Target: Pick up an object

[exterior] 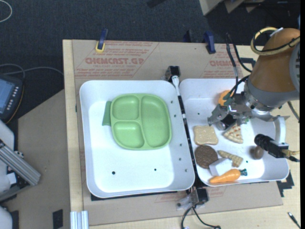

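**Q:** What lies nearest in the right bin (pixel 200 97)?
**A:** An orange carrot (pixel 225 176) lies along the near wall, with a white block (pixel 218 167) touching it. Just behind is a round brown patty (pixel 206 155), and a pale ridged stick (pixel 230 157) lies beside the patty.

**Q:** And mid-bin?
**A:** A bread slice (pixel 206 135) lies by the left wall, with a pizza wedge (pixel 234 135) near it. A small brown ball (pixel 258 151) lies farther right.

**Q:** Where is the gripper?
**A:** The gripper (pixel 223 119) hangs low, just behind the bread slice and the pizza wedge. Whether it is open, closed or gripping anything cannot be told.

**Q:** What lies beyond it?
**A:** An orange object (pixel 224 98) sits behind the gripper, partly hidden. The left bin (pixel 95 156) holds a green divided plate (pixel 141 120). Both bins rest on the counter (pixel 124 56), which has a yellow clamp (pixel 101 43) at its far edge.
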`<state>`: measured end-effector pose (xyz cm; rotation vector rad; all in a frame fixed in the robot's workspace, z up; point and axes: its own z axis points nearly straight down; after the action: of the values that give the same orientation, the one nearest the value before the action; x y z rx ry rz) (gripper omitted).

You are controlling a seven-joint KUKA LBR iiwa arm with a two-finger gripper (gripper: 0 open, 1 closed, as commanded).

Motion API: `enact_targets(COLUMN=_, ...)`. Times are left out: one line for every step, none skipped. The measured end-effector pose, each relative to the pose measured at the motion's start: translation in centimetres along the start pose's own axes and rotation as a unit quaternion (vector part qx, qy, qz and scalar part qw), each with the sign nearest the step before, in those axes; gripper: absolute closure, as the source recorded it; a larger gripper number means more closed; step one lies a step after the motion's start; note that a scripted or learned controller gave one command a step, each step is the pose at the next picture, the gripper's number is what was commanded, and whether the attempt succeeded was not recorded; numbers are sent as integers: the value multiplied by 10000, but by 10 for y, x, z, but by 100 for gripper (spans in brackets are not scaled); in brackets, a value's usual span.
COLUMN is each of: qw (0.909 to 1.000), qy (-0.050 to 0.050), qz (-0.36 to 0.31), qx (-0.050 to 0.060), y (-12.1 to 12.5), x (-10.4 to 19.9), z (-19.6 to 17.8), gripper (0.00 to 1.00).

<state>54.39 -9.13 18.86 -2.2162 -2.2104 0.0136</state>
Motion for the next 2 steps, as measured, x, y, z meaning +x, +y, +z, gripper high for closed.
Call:
enact_targets(qw=10000, qy=-7, qz=-14, qx=-68, y=3, x=0, z=-7, gripper=0)
enact_targets(qw=10000, qy=-1, qz=-12, qx=-35, y=11, x=-1, z=53, gripper=0)
